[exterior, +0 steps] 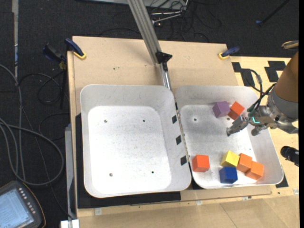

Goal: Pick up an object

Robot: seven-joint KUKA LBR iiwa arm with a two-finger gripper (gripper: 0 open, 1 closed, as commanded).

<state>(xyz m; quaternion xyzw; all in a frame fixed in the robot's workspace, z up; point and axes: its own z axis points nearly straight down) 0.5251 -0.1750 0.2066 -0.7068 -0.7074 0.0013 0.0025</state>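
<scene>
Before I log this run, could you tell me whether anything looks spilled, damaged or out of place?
Nothing stands out. All seven blocks lie inside the right bin, and the end effector hovers beside the purple block.

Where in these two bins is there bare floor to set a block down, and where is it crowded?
The left bin shows bare floor wall to wall. In the right bin, the middle strip between the purple block and the lone orange block is bare. It is crowded at the near right corner, around the yellow block and blue block, and beside the gripper.
</scene>
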